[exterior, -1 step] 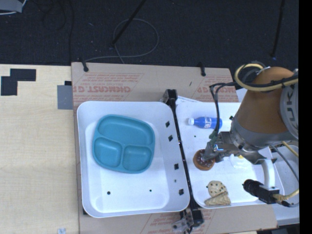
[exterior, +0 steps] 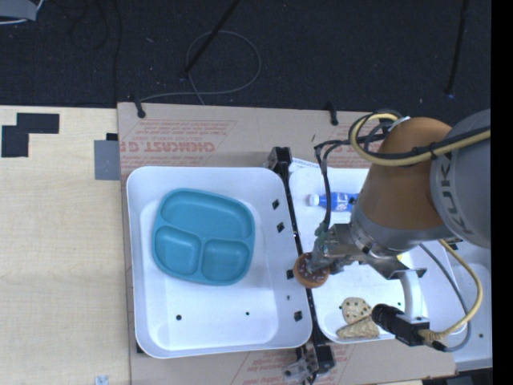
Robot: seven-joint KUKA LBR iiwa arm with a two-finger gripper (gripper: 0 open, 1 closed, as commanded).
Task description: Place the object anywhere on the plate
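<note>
A blue plate [exterior: 203,236] with three compartments lies in the upper part of the left white bin [exterior: 160,327]. My gripper [exterior: 314,268] hangs over the divider between the two bins, just right of the plate. A small brown ring-shaped object [exterior: 307,274] sits between its fingertips, overlapping the bin rim, and the fingers look shut on it. The grey and orange arm [exterior: 405,187] covers much of the right bin.
In the right bin [exterior: 473,295], a blue and white tube [exterior: 333,201] lies near the back, partly under the arm. Two pale, speckled cookie-like pieces [exterior: 356,317] rest near the front. Cables loop around the wrist. A black clip rail [exterior: 290,231] runs between the bins.
</note>
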